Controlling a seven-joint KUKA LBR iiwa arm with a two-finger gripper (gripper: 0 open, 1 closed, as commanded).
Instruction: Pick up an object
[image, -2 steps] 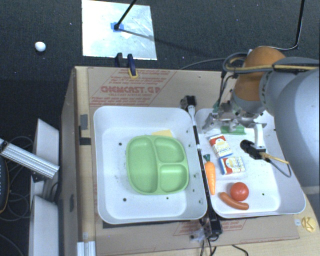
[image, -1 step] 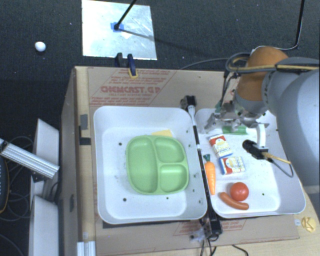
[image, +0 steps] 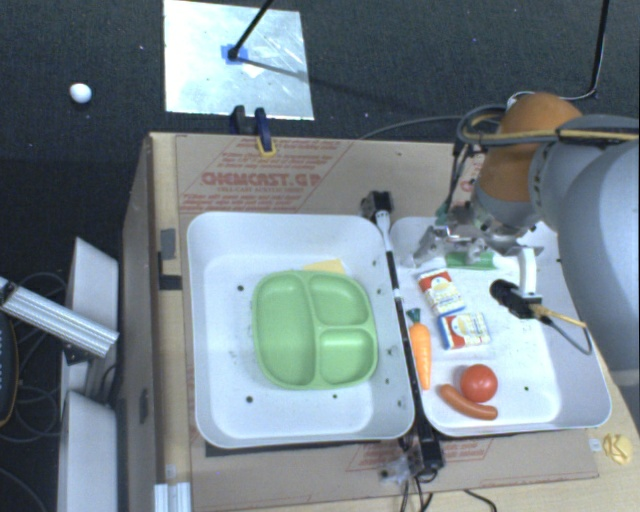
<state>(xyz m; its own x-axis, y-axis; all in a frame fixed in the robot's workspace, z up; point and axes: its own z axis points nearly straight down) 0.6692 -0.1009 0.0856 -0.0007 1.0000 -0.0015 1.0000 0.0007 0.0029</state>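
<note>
Obs: my pincer (image: 459, 243) hangs low over the far end of the right bin (image: 572, 385). The wrist hides its tips, so I cannot tell whether it is apart or together. Nothing is visibly held.

Candidate: the small red-and-white carton (image: 440, 292), lying flat on the bin floor just beside the pincer, on the near side and slightly towards the left bin (image: 222, 300). A green item (image: 480, 261) lies partly under the pincer; I cannot identify it.

Handling (judgement): the carton looks light and stiff, with flat printed faces that may be a little slick. It should stand a firm pinch across its narrow width at mid-length, and the long edges offer parallel faces.

Clearances: a second, paler carton (image: 466, 328) lies just past it, near or touching one corner. The carrot (image: 421, 355) sits against the dividing wall, while the tomato (image: 480, 381) and sausage (image: 468, 402) are well apart at the near end.

Risk (judgement): the neighbouring carton may get nudged on descent.

The left bin holds a green divided plate (image: 312, 330).
</note>
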